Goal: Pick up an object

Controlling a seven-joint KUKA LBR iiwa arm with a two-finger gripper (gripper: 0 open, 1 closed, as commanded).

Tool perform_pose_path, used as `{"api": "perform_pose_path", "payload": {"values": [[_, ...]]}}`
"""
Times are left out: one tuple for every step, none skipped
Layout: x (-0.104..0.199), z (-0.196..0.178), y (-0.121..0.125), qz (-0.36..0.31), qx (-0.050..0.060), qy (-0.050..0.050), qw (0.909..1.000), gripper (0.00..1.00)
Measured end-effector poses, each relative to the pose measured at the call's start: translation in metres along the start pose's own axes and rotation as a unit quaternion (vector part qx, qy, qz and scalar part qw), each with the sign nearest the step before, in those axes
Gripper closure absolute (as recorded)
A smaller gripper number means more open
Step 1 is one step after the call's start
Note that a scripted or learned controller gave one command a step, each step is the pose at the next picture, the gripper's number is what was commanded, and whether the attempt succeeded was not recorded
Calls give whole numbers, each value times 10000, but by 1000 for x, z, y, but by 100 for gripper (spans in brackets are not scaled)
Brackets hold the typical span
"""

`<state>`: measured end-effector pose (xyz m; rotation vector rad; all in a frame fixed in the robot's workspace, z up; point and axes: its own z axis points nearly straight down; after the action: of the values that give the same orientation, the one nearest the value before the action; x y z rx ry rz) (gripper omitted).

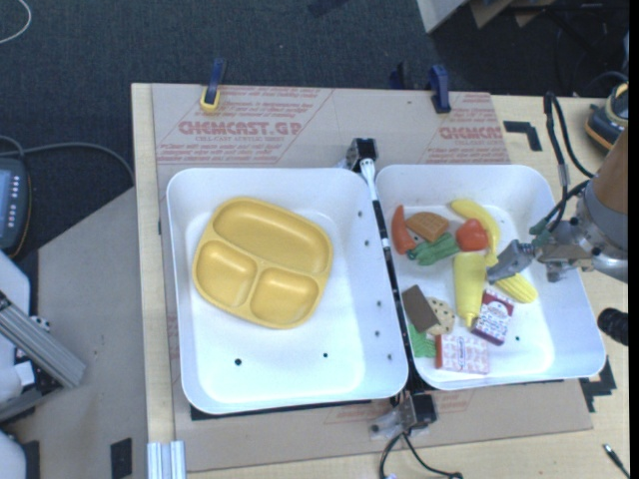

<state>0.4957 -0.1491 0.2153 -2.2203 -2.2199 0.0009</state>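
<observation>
The right bin [559, 317] holds several toy foods. A yellow squeeze bottle [467, 279] lies in its middle, with a red tomato [472, 236] and a banana [469, 211] behind it. A red-and-white carton [494, 318] and a yellow corn piece [519, 288] lie to the bottle's right. My gripper [509, 260] reaches in from the right. It hangs low just right of the bottle's top and above the corn piece. Nothing shows as held.
A slice of toast [427, 225], a green vegetable [434, 252], a brown wedge [419, 308] and a red-patterned packet [462, 352] crowd the right bin's left half. The left bin [200, 367] holds a yellow divided plate [262, 260]. Two clamps [211, 86] sit at the board's far edge.
</observation>
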Motion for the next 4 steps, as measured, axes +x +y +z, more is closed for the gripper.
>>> {"api": "perform_pose_path", "payload": {"values": [[-1, 43, 0, 1, 23, 8, 10000, 0], [-4, 87, 3, 0, 21, 9, 10000, 0], [-5, 130, 4, 4, -29, -21, 10000, 0], [-7, 114, 7, 15, -80, -46, 10000, 100]]}}
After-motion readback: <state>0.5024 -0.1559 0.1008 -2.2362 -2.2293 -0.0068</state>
